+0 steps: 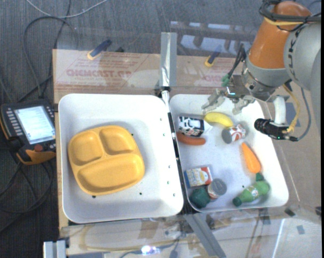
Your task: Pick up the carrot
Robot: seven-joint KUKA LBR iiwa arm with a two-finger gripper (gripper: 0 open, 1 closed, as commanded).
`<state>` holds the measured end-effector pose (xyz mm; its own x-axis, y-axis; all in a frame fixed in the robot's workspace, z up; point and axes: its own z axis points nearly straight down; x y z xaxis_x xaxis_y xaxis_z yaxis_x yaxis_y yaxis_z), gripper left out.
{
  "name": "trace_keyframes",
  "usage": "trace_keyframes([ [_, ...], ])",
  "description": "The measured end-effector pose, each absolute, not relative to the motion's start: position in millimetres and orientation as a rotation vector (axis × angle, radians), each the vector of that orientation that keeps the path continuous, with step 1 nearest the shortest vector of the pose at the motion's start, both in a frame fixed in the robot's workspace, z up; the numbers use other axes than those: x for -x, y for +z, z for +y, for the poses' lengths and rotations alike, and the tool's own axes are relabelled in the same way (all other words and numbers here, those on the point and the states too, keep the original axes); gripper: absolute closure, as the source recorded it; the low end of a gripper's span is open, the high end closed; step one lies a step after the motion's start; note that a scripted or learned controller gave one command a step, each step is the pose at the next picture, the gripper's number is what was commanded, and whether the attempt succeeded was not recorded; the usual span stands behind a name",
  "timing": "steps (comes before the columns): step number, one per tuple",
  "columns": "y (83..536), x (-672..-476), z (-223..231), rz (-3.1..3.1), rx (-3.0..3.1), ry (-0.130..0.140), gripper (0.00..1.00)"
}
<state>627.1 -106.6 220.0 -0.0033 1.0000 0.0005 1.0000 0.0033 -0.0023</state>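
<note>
- Gripper [227, 102]: poised over the far end of the right bin [280, 168], beneath the grey arm's orange band; its two pale fingers [215, 99] are spread apart, with nothing between them.
- Banana [218, 119]: lies just below the gripper, near the bin's far wall, apart from the fingertips.
- Small can [234, 134]: red and white, on its side, just right of the banana's lower end.
- Carrot [251, 158]: orange, lying lengthwise near the right wall of the right bin, well apart from the gripper and nearer the viewer than it; the can sits between carrot and gripper.
- Black-and-white carton [190, 124] and red sausage [190, 140]: against the bin's left wall, left of the banana.
- Green bottle [252, 193]: on its side in the near right corner, just beyond the carrot's leafy end.
- Small box [198, 176], grey disc [217, 187], dark green item [200, 197]: grouped at the near left of the same bin.
- Left bin [113, 104]: holds a yellow divided tray [106, 158] with three compartments.
</note>
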Motion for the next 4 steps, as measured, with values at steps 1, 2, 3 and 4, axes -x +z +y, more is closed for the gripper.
trace_keyframes([
  [1, 166, -622.5, -184, -2.168, 2.273, 0.007, 0.0],
  [2, 104, -580.1, -213, -2.177, 2.259, 0.0, 0.0],
  [3, 93, -562.0, -209, -2.244, 2.218, -0.021, 0.0],
  [4, 101, -561.0, -210, -2.242, 2.219, -0.016, 1.0],
])
